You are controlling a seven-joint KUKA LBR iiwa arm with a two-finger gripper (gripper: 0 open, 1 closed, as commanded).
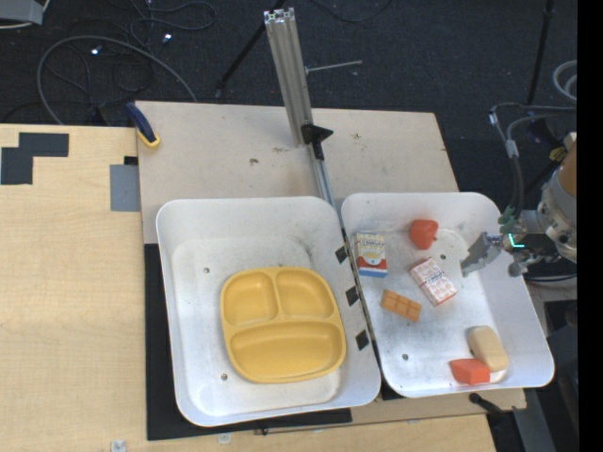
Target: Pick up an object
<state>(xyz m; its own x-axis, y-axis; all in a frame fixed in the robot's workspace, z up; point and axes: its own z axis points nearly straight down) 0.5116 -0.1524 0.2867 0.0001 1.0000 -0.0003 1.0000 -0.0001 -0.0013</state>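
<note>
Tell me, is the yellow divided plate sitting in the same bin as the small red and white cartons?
No, the yellow divided plate lies in the left bin, while the cartons sit in the right bin.

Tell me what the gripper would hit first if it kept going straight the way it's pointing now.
Probably the pink-and-white box. The gripper points left and slightly down the picture over the right bin, and that box lies nearest in its line. Its height above the bin is unclear, so it might pass over.
</note>
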